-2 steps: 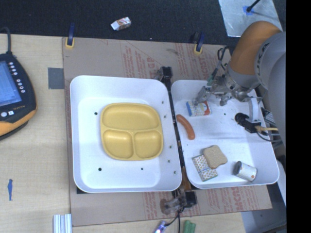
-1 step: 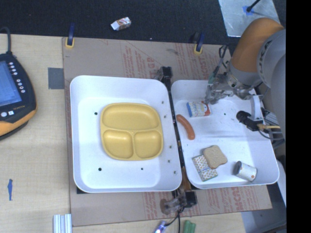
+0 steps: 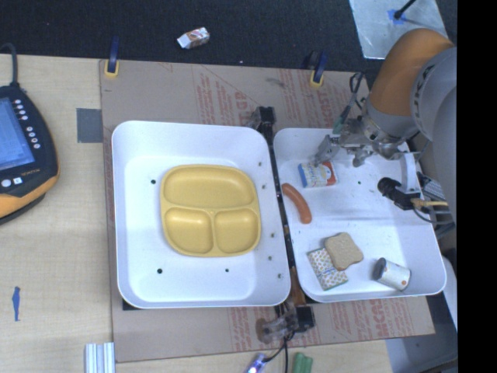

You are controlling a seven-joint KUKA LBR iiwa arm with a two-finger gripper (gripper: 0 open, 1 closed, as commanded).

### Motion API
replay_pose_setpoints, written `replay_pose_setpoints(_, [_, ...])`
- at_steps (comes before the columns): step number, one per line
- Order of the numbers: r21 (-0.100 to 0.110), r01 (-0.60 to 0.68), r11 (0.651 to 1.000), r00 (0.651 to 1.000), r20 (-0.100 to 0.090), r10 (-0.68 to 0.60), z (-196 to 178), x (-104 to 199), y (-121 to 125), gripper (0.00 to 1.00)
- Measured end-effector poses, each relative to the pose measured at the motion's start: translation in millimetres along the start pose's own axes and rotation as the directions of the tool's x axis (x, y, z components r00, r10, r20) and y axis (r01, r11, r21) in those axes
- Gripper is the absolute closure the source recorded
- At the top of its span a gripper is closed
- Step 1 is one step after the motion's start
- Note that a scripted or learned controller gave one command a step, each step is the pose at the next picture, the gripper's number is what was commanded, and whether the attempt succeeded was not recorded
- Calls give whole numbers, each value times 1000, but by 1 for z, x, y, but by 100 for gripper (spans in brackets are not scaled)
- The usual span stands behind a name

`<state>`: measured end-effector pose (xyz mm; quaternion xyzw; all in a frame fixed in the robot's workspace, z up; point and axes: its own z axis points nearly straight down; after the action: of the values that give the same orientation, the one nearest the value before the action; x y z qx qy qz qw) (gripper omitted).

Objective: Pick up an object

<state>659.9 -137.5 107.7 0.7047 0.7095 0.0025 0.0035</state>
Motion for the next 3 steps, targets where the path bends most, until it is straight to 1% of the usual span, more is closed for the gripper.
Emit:
replay_pose_setpoints(1, [14, 1, 1000, 1000, -1, -1, 16, 39, -37, 0])
replay_pose_setpoints(2, [9, -2, 1000, 1000, -2, 2, -8, 15, -3, 0])
replay_pose_setpoints(3, [13, -2, 1000, 1000, 0, 2, 16, 42, -44, 0])
